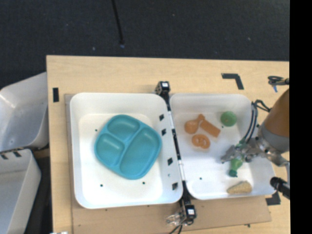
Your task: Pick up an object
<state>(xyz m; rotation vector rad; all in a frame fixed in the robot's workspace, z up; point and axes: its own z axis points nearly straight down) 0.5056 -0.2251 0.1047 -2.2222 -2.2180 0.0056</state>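
Observation:
The right bin holds several small items: an orange pear-like piece, an orange block, an orange ring-shaped piece, a green ball, a tan bread-like piece and a small green object. My gripper hangs low over the bin's right half, right above the small green object and touching or nearly touching its top. The wrist hides the contact. The tan piece lies just in front of it.
The left bin holds a teal divided plate. A ridge with black clips separates the two bins. The arm's orange band and cables stand over the right bin's right wall.

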